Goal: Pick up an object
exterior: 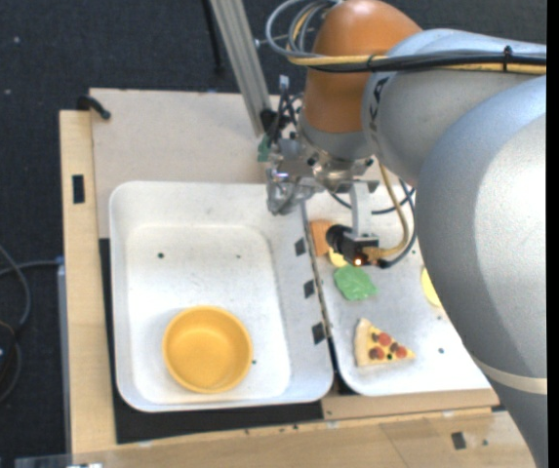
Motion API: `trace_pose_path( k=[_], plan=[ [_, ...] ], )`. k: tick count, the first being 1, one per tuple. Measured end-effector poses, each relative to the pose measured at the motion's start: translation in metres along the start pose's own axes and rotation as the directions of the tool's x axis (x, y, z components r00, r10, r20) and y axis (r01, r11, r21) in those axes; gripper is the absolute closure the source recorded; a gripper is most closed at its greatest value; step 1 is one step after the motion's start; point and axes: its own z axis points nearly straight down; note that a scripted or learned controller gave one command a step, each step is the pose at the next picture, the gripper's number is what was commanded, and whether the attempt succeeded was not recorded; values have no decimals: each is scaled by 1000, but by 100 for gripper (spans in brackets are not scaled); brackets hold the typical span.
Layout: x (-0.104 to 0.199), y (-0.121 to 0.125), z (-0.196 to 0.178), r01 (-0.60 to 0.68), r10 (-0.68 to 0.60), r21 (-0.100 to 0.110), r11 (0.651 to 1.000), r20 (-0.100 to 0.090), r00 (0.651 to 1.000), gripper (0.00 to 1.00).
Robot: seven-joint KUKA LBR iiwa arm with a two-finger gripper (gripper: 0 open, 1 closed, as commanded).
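From where I stand, the grey arm [474, 183] comes in from the right and bulks over most of the right bin [425, 354], its broad body hiding that bin's far side. The orange band [352, 61] sits high at the back, and below it the wrist points steeply down. The gripper [289, 191] hangs over the back end of the divide between the two bins, close to the back rim of the left bin [128, 261]. Cables and brackets crowd the wrist, and I cannot tell whether the gripper is open or closed, or whether it has anything.

The things to pick lie lower in the view. A yellow bowl [208, 349] stands upright in the near part of the left bin, well apart from the gripper. In the right bin a green piece [355, 283] lies close to the divide, and nearer the front edge lies a toy pizza slice [381, 344], apart from the green piece. A yellow object [429, 287] peeks out from under the arm's edge; its shape is hidden.

Small black tabs [310, 288] sit along the divide; any writing on them is too small to read. A slanted metal rail [235, 37] rises behind the bins from the pale bench [162, 135].
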Motion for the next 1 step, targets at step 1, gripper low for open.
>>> trace_pose_path(
  k=[1],
  plan=[
    [-1, 0, 0, 2, -2, 1, 1000, 1, 1000, 0]
  ],
)
